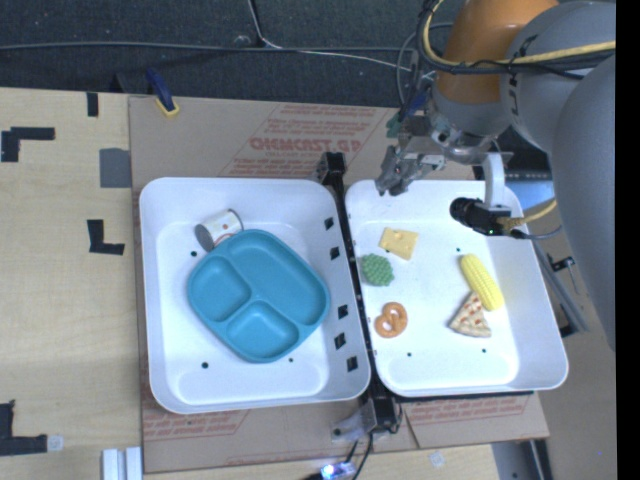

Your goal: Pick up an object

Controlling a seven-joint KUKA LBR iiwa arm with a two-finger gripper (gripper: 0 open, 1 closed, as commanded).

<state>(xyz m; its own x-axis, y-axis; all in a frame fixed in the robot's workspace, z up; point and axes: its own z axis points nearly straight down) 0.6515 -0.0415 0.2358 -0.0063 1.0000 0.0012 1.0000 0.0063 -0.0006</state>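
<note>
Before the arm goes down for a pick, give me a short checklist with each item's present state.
1. Gripper above the right bin, near its top left corner: ok.
2. Nothing between its fingers: ok.
3. Cheese lying apart from other items: ok.
4. Gripper centred over the cheese: not ok, it hangs beyond it.
5. Broccoli and pretzel away from the bin wall: not ok, both lie near the left wall.
6. Finger opening wide enough: cannot tell.

The arm [575,58] is built of smooth, rounded grey casings, with a glossy orange band [485,28] just above the wrist. Thin yellow and black cables loop around that band and run back along the grey link. Below it sits a grey wrist flange, then the gripper [397,180], a dark metal assembly with bluish fittings.
</note>
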